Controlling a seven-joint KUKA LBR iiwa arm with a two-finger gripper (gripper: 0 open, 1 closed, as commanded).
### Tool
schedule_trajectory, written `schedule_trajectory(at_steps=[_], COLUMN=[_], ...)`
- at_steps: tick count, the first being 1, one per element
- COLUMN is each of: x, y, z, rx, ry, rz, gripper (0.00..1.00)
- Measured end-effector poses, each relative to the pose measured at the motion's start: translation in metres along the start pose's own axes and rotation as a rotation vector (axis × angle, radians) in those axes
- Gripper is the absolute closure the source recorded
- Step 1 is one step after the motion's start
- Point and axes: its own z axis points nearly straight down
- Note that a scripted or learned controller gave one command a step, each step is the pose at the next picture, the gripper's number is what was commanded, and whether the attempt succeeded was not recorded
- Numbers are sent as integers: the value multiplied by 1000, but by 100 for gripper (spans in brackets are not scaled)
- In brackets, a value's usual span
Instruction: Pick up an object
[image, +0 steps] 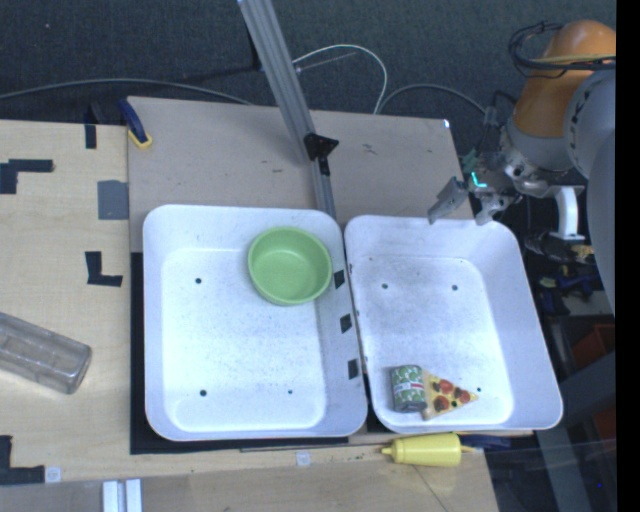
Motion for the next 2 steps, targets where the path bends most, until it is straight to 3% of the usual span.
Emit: schedule_trajectory(at_steps=[1,2], x=[4,2], y=[-3,-3], z=[65,106], rx=[6,9], ry=[2,-2], rz=[0,3], gripper=[0,0])
